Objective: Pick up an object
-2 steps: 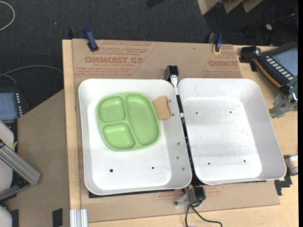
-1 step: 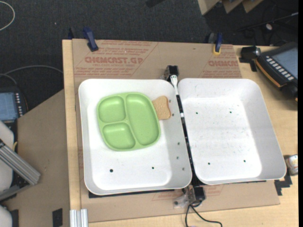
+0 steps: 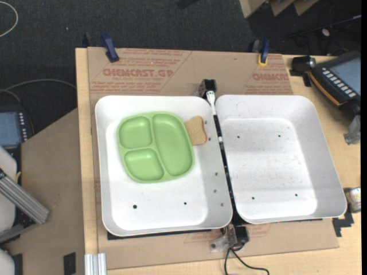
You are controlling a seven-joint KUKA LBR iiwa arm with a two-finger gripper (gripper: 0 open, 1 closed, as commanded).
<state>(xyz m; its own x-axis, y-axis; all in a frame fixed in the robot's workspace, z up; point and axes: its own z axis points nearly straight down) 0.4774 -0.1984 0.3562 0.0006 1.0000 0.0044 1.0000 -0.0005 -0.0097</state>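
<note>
A green divided plate with three compartments lies in the left white bin, toward its upper left. A small tan piece shaped like a slice of toast rests against the plate's right rim, near the bin's top right corner. The right white bin sits beside it, its floor speckled with small dark marks.
Both bins rest on a brown board held by blue clamps at the back edge. A black clip sits at the top of the seam between the bins. A dark device lies at the far right.
</note>
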